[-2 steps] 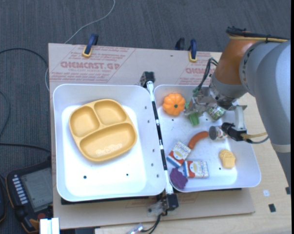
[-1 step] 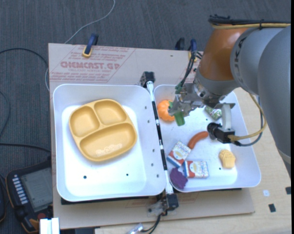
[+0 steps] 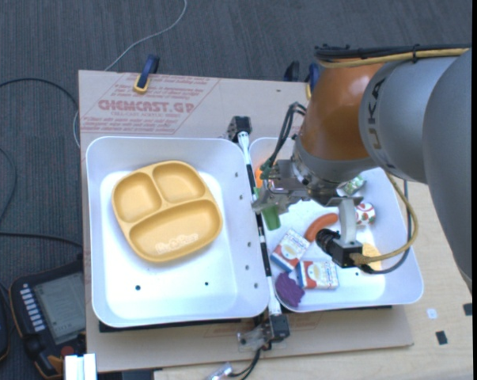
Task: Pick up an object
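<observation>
Several small items crowd the right bin (image 3: 396,291); the gripper (image 3: 271,206), fingers' state untellable, hangs at its left wall and could strike the divider or snag nothing.

A blue clamp (image 3: 148,71) grips the printed board's (image 3: 147,109) back edge.

Yellow divided plate (image 3: 168,210) lies in left bin (image 3: 104,291).
</observation>
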You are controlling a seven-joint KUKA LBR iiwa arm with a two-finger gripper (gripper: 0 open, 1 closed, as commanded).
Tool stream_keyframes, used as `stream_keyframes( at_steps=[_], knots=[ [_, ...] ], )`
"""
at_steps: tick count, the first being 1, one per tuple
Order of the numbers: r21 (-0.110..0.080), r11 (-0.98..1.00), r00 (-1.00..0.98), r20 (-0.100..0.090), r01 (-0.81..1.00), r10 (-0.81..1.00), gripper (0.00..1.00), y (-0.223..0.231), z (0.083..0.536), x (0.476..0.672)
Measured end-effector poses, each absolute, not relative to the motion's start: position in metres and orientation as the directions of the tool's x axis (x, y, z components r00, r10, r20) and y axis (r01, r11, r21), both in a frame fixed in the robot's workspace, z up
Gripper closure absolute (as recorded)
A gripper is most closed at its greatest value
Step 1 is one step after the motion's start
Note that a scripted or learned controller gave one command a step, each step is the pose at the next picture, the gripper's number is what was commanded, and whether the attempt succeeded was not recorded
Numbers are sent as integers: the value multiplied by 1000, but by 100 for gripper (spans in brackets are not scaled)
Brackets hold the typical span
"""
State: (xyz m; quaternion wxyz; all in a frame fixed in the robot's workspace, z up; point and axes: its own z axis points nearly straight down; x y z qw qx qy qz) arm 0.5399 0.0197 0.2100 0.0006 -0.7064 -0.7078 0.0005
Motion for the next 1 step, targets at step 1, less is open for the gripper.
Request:
stream_keyframes(
  at_steps=[1],
  knots=[
    [-2, 1, -1, 0, 1000, 1000, 100, 47, 222, 487]
  ],
)
